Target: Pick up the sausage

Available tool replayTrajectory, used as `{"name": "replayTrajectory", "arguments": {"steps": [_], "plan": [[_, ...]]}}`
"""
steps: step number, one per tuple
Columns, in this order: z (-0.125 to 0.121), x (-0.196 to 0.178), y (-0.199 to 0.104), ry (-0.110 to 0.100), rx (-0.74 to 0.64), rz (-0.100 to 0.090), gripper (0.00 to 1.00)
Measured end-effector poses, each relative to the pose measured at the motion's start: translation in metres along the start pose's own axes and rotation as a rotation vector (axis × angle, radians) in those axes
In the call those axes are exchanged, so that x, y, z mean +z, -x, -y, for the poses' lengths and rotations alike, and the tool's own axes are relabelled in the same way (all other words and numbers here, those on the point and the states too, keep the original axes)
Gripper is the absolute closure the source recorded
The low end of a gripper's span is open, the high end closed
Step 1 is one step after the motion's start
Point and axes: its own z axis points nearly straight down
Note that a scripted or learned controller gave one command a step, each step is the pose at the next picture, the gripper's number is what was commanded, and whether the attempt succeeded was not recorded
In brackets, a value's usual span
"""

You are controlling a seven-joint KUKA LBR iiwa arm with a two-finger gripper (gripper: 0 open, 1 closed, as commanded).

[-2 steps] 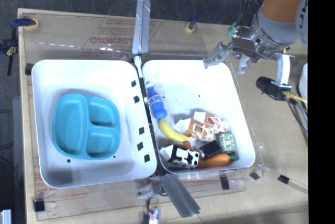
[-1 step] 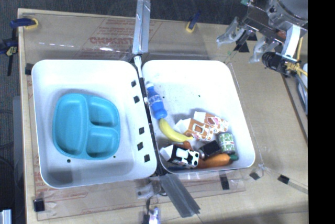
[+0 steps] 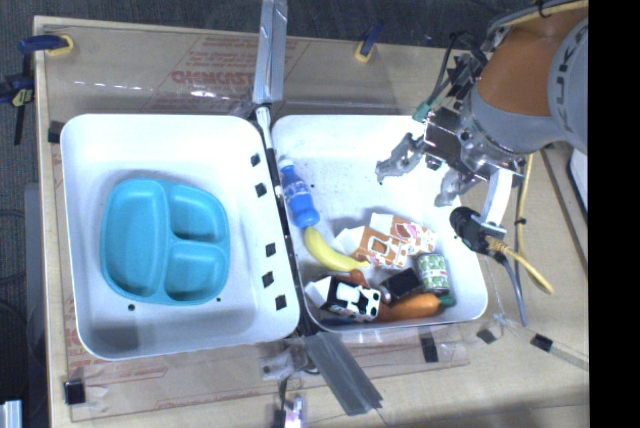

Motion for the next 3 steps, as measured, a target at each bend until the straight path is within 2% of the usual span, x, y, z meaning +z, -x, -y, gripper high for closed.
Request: {"name": "replayTrajectory", "arguments": {"steps": [1,2,3], "plan": [[-0.030,0.137,0.000,-0.002,0.001,0.000,0.00],[-0.006,0.026,-0.064,0.006,-0.283,-0.001,0.00],[-0.006,0.026,-0.063,0.006,-0.283,-0.001,0.00]]}}
